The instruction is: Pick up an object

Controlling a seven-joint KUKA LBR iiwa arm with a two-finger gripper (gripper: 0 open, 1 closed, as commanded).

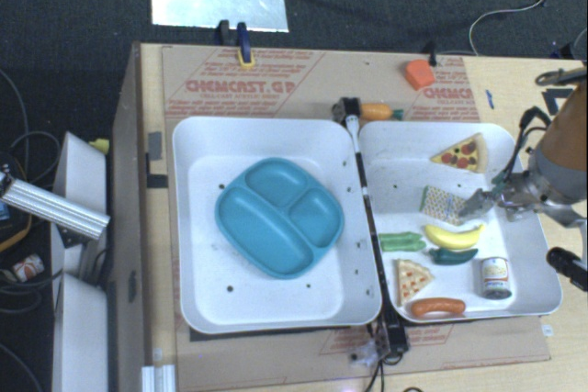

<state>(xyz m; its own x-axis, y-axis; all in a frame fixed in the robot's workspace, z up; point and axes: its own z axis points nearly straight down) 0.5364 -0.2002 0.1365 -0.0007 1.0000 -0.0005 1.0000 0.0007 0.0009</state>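
Note:
The right bin (528,308) holds several toy foods. A pizza slice (462,153) lies at its back and a patterned square piece (441,202) near its middle. In front of that piece are a yellow banana (452,236), a green bean pod (401,241) and a dark teal piece (453,256). A small pizza slice (412,276), a sausage (437,308) and a small can (494,277) sit toward the front. My gripper (476,202) is low in this bin, right beside the patterned piece's right edge and just above the banana. The arm (560,162) comes in from the right.
The left bin (197,197) holds a blue divided plate (278,216). A black divider (366,207) runs between the bins. Behind the bins, an orange block (419,73) and a toy carrot (378,112) lie on the bench. A blue and yellow clamp (243,43) sits at the back edge.

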